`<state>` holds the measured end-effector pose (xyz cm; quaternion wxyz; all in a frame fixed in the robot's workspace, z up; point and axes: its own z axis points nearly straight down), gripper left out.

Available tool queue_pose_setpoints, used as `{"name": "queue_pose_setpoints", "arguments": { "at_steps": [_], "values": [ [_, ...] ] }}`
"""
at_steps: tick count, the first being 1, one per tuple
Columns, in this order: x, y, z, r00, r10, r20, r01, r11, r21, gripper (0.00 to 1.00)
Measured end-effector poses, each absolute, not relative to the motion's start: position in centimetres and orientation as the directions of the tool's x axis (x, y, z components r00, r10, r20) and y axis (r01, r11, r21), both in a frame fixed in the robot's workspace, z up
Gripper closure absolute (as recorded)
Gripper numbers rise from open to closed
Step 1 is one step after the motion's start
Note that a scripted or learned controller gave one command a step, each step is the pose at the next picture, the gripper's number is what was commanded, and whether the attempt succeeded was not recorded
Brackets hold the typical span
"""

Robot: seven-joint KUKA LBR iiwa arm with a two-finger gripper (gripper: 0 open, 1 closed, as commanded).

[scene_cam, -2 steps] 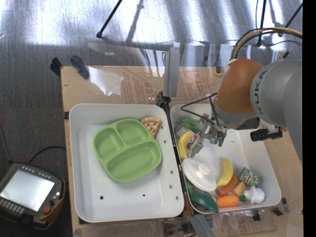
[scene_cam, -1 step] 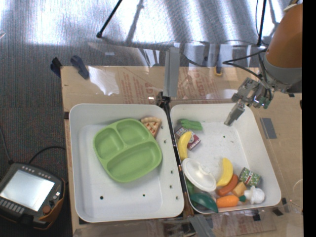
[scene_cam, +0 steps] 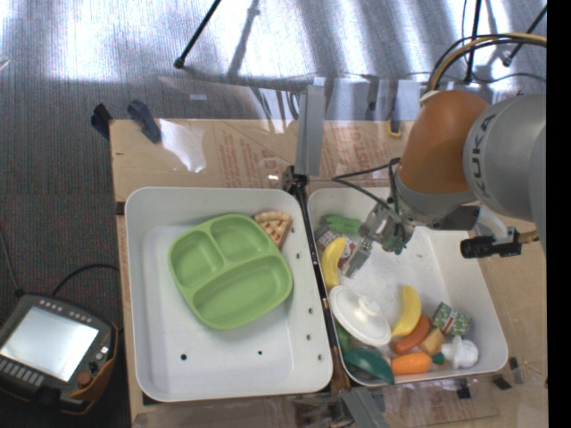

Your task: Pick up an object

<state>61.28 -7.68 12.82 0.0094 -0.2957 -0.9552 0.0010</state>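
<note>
1. The gripper (scene_cam: pixel 382 236) hangs over the upper-left part of the right bin (scene_cam: pixel 464 279), under the arm's orange band (scene_cam: pixel 443 141). Whether it is spread or pressed together cannot be told from this slant, and nothing shows pinched in it.
2. Just below and left of the gripper lies a small red-and-white item (scene_cam: pixel 355 257), touching or nearly touching the tool; which of the 2 cannot be told.
3. Left of that, a yellow banana (scene_cam: pixel 332 259) lies along the bin's left wall, with a green vegetable-shaped toy (scene_cam: pixel 343 225) above it.
4. Lower in the same bin sits a white round lid-like dish (scene_cam: pixel 360 315), with a second banana (scene_cam: pixel 409 310) just to its right.
5. Along the bottom edge of the right bin cluster a dark green piece (scene_cam: pixel 369 361), an orange carrot (scene_cam: pixel 411 363), a sausage-like piece (scene_cam: pixel 412 333), a small green box (scene_cam: pixel 452 319) and a white figure (scene_cam: pixel 460 353).
6. The left bin (scene_cam: pixel 161 346) holds a green divided plate (scene_cam: pixel 230 270), with a waffle-patterned wedge (scene_cam: pixel 275 226) touching its upper-right rim.
7. A tablet-like pendant (scene_cam: pixel 53 346) lies on the floor at the lower left.
</note>
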Motion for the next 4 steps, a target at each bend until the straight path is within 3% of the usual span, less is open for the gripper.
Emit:
{"name": "queue_pose_setpoints", "arguments": {
  "at_steps": [1, 2, 3, 4],
  "values": [
    [63.2, -8.8, 8.5, -0.814, 0.580, 0.000, 0.580, 0.814, -0.003, 0.00],
    [57.2, -18.6, 12.9, -0.783, 0.622, -0.002, 0.622, 0.783, -0.002, 0.00],
    [50.7, -13.1, 8.2, -0.818, 0.575, 0.011, 0.575, 0.818, -0.002, 0.00],
    [50.8, -13.1, 8.9, -0.818, 0.575, 0.013, 0.575, 0.818, -0.002, 1.00]
  ]
}}
